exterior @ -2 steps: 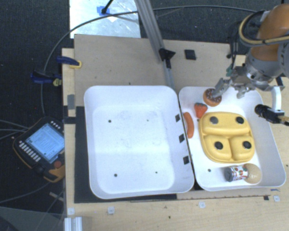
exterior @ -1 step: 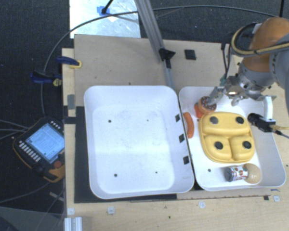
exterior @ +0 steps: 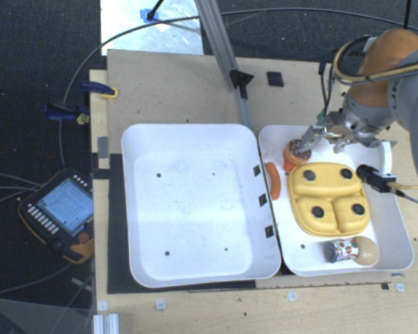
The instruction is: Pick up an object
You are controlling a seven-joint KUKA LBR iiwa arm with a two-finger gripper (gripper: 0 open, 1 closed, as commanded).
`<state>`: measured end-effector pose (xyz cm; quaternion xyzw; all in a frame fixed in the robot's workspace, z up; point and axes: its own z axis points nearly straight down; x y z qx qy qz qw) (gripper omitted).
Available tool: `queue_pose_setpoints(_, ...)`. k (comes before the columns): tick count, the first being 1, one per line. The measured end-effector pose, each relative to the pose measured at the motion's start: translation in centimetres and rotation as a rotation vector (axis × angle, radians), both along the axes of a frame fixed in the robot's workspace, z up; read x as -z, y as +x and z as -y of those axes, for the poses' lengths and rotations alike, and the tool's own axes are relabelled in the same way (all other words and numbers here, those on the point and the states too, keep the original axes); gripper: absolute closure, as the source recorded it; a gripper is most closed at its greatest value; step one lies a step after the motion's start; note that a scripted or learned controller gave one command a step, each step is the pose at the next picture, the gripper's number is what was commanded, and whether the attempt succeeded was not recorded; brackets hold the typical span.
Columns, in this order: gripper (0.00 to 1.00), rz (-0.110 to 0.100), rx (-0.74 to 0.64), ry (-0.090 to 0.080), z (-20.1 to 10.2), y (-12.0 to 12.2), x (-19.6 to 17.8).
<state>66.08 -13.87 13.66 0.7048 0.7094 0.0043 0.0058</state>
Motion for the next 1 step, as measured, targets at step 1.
queue_pose_setpoints(1,0.00,-0.001,0.001,0.000,-0.01,0.03,0.48)
